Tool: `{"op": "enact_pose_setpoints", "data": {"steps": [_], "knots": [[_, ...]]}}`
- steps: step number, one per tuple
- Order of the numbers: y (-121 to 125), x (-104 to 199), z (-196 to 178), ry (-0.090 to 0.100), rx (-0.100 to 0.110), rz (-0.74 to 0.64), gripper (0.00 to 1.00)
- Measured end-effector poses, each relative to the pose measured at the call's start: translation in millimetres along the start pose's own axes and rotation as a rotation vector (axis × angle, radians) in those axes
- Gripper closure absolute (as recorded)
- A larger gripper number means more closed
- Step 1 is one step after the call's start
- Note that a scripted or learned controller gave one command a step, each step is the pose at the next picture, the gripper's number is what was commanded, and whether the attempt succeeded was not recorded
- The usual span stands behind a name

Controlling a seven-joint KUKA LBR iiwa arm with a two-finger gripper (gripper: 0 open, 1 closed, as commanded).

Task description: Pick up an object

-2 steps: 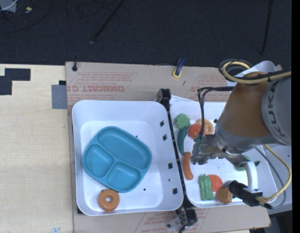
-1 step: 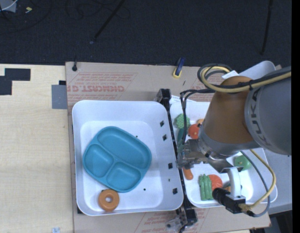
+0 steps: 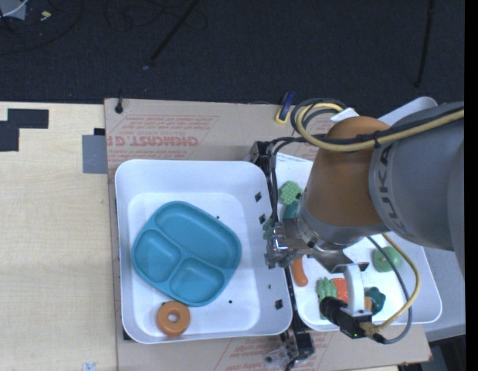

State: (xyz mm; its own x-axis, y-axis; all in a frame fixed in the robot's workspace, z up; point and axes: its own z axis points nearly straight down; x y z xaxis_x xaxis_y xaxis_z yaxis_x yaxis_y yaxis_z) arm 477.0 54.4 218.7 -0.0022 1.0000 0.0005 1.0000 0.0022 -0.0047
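The arm (image 3: pixel 377 184) reaches in from the right and hangs over the right bin (image 3: pixel 430 304), so that it covers much of this bin. The gripper (image 3: pixel 279 247) sits low at the left wall of the right bin, just beside the border between the two bins. From this view I cannot tell if it is wide or narrow, and no thing is visible in its grasp. The objects that can be picked lie in both bins. In the right bin, a small orange-red piece (image 3: pixel 300 273) lies just beside the gripper, toward the front. A green and orange piece (image 3: pixel 329 289) lies near it. A green piece (image 3: pixel 289 193) is at the back, close to the left wall, and another green piece (image 3: pixel 386 260) lies further to the right. In the left bin (image 3: pixel 124 207), a blue divided plate (image 3: pixel 187 251) lies flat in the middle. A brown ring like a doughnut (image 3: pixel 174 318) lies at the front, touching the plate's edge or almost. Both bins rest on a cardboard sheet (image 3: pixel 169 134) on the wooden bench (image 3: pixel 45 246).
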Motion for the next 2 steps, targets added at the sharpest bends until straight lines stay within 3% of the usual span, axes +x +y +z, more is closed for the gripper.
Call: {"op": "enact_pose_setpoints", "data": {"steps": [1,2], "knots": [[8.7,4.4,-16.0,0.000,-0.001,0.002,1.00],[1.4,-4.5,-3.2,-0.001,0.001,0.003,1.00]]}}
